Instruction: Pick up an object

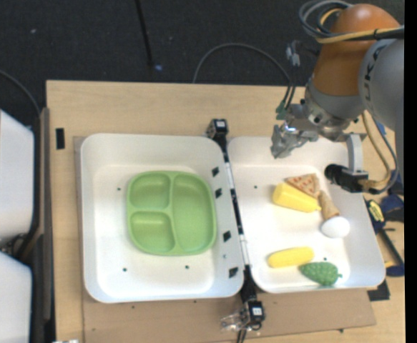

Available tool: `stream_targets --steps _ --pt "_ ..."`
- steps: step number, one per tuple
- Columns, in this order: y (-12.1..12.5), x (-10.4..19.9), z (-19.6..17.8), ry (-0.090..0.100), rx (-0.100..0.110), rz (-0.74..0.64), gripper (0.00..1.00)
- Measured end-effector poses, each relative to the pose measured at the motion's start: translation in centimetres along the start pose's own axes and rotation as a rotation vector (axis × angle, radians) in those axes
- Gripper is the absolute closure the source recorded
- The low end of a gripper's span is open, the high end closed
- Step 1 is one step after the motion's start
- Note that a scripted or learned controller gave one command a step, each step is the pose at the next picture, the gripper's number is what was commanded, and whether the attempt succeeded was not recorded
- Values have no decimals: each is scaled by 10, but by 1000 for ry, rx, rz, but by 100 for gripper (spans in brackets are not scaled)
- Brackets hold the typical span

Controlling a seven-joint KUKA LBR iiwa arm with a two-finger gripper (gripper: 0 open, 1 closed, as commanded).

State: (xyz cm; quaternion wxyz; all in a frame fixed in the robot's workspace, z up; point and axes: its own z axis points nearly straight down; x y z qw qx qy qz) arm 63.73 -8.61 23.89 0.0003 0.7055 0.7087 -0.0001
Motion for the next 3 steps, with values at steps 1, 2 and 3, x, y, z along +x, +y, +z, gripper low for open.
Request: stream_targets --steps 1,2,3 --pt "-31 44 3 0 1 0 100" --pt "-48 98 10 1 1 -2 100" --pt "-62 154 8 2 1 -3 100"
